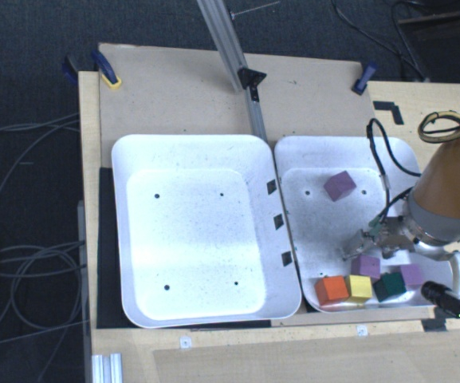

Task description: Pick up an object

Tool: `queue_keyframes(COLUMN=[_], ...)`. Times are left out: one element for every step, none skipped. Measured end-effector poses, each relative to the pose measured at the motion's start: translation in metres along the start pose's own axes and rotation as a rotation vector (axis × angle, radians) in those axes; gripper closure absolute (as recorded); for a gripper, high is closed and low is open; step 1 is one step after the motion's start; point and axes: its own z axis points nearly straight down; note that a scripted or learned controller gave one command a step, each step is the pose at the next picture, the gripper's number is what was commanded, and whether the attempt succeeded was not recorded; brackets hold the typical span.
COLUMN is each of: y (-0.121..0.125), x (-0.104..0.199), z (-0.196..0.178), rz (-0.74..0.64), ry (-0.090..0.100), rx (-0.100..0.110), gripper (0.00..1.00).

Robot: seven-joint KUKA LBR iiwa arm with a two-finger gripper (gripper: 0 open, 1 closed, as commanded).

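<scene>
My gripper (pixel 368 248) is low in the right bin (pixel 309 214), near its front right corner, and looks open. It is just above a small purple block (pixel 369 266); I cannot tell whether it touches the block. Along the bin's front wall lie an orange block (pixel 332 289), a yellow block (pixel 360 286), a dark green block (pixel 389 286) and a pale purple block (pixel 411 274). A larger purple cube (pixel 340 186) sits alone toward the back of the same bin. The arm's orange band (pixel 453 186) covers the bin's right side.
The left bin (pixel 190 230) lies beside the right one, with a raised divider (pixel 281 222) between them. A metal pole (pixel 230 46) slants over the bench's back. Black cables (pixel 381 154) hang by the arm.
</scene>
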Motion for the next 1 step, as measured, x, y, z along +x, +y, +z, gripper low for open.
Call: queue_keyframes(y=[0.0025], x=[-0.0004], z=[-0.0146], rz=[-0.001], ry=[-0.003], rx=[-0.01], gripper=[1.0])
